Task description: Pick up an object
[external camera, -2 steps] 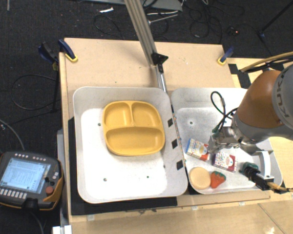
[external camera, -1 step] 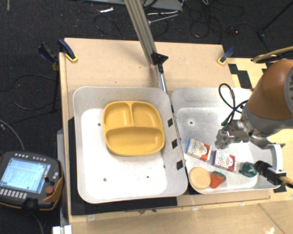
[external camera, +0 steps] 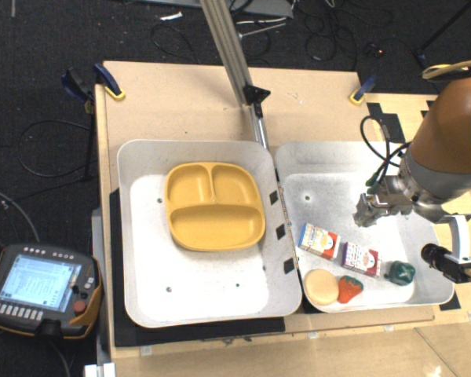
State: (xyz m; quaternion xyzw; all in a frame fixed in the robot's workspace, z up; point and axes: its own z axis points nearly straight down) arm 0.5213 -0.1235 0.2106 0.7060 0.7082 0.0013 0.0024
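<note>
Objects for picking lie in the right bin (external camera: 330,163), grouped along its near edge. Count: two small cartons, one red strawberry-shaped toy, one pale round disc and one dark green item.

The first carton (external camera: 319,241), white with an orange band, lies left of the second carton (external camera: 360,259), which carries purple and red print. The two cartons lie just beside each other. The pale disc (external camera: 322,287) sits nearer the front rim, with the strawberry toy (external camera: 349,289) touching its right side. The green item (external camera: 400,272) rests near the bin's right front corner, apart from the second carton.

The gripper (external camera: 369,210) is above the bin floor, behind and to the right of the cartons, with bare white floor beneath it. Nothing is seen between its parts. Whether it is spread or closed cannot be told from this angle. The grey arm (external camera: 447,148) reaches in from the right, with black cables looping over the wrist.

The left bin (external camera: 141,289) holds one yellow divided plate (external camera: 215,206) with three compartments. One teach pendant (external camera: 39,289) rests on the floor to the left of the bench.
</note>
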